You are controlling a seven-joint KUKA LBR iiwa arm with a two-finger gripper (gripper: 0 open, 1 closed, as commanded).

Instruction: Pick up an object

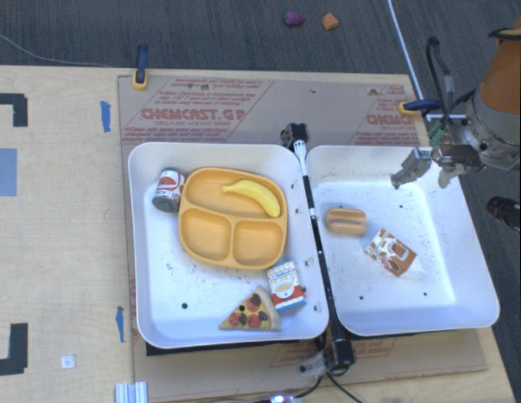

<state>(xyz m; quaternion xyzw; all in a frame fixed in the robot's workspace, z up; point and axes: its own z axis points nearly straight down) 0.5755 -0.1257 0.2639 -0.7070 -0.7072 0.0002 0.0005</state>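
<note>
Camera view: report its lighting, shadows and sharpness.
Camera view: even, soft lighting; faint shadows under the gripper on the right bin; banana and hot dog reasonably sharp; carton print too small to read.

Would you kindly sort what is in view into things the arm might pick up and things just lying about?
Pickable: hot dog, snack packet, banana, can, juice box, pizza slice.
Lying about: yellow tray, floor bits, clamps.

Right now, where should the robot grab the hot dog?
Probably across the middle of the hot dog, coming straight down. It lies flat and alone in the right bin, long side left to right, so the gripper could pinch its narrow width.
</note>
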